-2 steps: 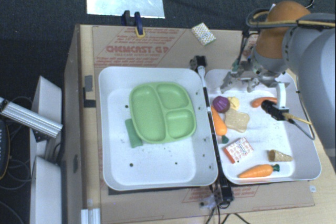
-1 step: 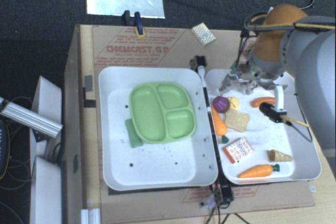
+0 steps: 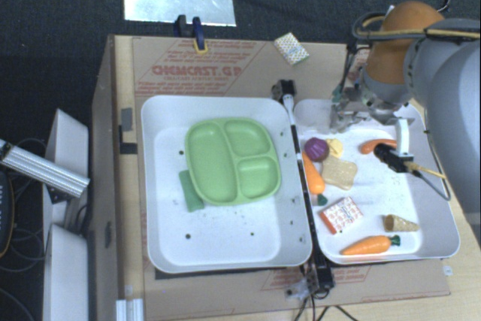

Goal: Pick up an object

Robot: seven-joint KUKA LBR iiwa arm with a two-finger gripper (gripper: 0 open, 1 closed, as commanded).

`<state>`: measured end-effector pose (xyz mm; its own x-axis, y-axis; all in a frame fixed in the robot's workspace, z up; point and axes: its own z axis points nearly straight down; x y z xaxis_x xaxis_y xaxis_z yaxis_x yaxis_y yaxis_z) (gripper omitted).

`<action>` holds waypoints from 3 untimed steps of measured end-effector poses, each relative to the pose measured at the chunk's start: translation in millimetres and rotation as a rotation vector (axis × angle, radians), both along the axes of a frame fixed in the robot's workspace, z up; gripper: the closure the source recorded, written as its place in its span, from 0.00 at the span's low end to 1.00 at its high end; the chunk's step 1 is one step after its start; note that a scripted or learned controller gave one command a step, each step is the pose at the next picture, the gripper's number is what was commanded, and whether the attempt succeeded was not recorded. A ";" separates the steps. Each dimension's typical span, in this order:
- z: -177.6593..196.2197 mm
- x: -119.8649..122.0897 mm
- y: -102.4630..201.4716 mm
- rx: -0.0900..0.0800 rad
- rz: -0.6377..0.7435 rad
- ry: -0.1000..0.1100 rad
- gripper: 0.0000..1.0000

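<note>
My hand [image 3: 344,116] hangs over the 12 o'clock end of the right bin [image 3: 434,216], and I cannot tell its state. Nothing sits in it that I can see. Just toward 6 o'clock from it lie a purple ball [image 3: 316,149] and a tan cracker [image 3: 339,174]. A small carrot [image 3: 313,174] lies at 9 o'clock by the bin wall. A red and white box [image 3: 343,214] is in the middle. A big carrot [image 3: 368,244] rests at 6 o'clock. The left bin [image 3: 169,237] holds a green tray [image 3: 231,160].
</note>
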<state>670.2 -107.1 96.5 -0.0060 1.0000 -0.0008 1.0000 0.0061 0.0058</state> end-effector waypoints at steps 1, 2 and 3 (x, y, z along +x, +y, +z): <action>-0.2 -0.1 0.0 0.000 0.000 0.000 0.00; -11.5 -1.1 -1.6 0.000 -0.002 0.004 0.00; 0.0 0.1 -1.6 0.000 -0.001 0.000 1.00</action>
